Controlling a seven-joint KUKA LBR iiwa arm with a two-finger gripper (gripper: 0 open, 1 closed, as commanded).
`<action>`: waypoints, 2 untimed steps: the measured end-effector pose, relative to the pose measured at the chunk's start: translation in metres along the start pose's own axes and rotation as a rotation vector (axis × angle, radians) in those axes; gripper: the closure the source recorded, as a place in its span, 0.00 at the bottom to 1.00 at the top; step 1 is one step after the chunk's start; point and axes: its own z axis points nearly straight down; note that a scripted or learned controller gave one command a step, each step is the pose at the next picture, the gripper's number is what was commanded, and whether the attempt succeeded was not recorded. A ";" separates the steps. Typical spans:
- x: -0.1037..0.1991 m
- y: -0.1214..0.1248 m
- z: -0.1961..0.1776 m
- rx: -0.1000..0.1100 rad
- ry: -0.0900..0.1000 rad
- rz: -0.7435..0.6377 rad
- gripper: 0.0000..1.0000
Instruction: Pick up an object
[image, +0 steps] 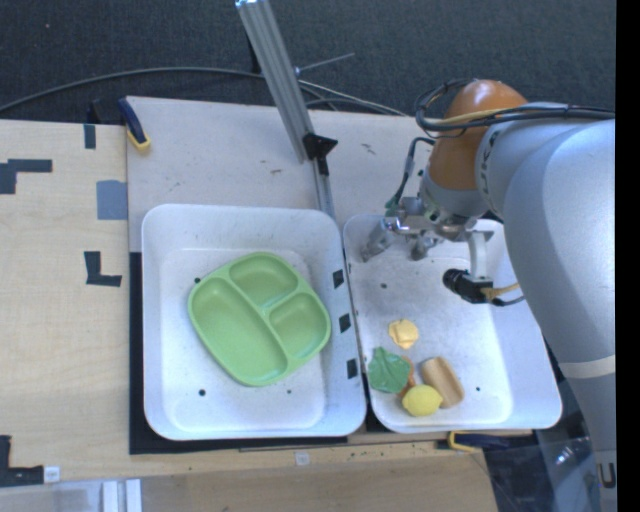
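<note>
Grey gripper (398, 240) over right bin's (520, 400) far end, fingers apart, holding nothing. Near edge: lemon (422, 401), bread roll (442, 380), green leaf (389, 371), yellow piece (403, 333). Green divided plate (259, 316) in left bin (165, 300).

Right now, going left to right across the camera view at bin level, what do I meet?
Left bin → green divided plate → right bin, holding: green leafy piece, small yellow piece, lemon, bread-like roll. The end effector hangs over the right bin's far end.
</note>
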 end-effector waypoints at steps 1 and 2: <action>0.000 -0.001 -0.010 0.001 0.000 -0.001 1.00; 0.005 0.004 -0.055 -0.023 0.002 -0.002 1.00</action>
